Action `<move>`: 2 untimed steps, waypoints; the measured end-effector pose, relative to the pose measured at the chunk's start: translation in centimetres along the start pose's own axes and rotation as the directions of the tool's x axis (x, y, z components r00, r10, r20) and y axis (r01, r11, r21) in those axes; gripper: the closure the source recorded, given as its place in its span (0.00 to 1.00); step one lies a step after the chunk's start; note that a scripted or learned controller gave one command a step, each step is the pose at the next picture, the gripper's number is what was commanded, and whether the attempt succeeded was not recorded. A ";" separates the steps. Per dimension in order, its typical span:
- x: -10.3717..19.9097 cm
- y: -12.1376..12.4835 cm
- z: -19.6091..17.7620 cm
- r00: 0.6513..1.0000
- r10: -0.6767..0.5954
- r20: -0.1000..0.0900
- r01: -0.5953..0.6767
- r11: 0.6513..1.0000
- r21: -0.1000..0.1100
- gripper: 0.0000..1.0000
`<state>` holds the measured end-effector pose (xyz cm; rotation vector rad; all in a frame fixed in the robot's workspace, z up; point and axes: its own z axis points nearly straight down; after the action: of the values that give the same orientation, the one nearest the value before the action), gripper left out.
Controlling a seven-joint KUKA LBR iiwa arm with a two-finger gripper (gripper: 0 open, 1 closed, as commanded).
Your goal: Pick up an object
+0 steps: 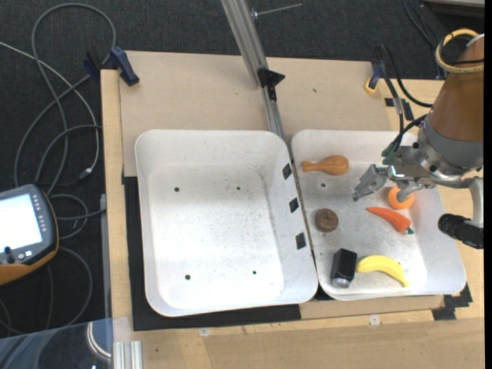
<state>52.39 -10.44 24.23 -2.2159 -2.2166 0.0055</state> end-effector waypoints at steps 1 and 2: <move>0.0 0.1 -0.2 1.000 0.000 0.001 0.000 1.000 -0.006 0.00; 0.6 0.4 5.9 1.000 0.000 0.000 0.000 1.000 0.001 0.00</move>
<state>52.74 -9.84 18.33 -2.2151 -2.2160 0.0068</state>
